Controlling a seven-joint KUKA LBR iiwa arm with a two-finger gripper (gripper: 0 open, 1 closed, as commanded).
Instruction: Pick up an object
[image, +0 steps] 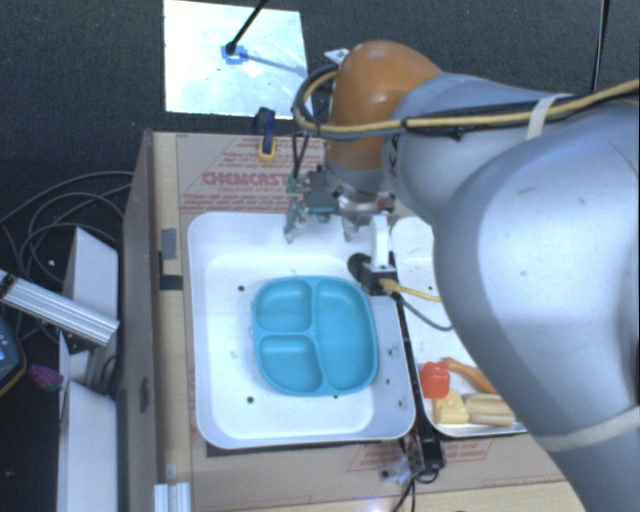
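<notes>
Grey arm (520, 230) looms nearest, crossing right bin. Claw (322, 228) hangs over left white bin's (225, 420) far rim, prongs spread, nothing between. Blue three-compartment plastic plate (314, 335) lies at claw's 6 o'clock, long axis roughly 12-to-6.

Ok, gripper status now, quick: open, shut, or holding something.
Gripper: hangs over the far edge of the left bin, above the blue divided plate; nothing shows between its jaws. Open or shut: cannot be told.
</notes>
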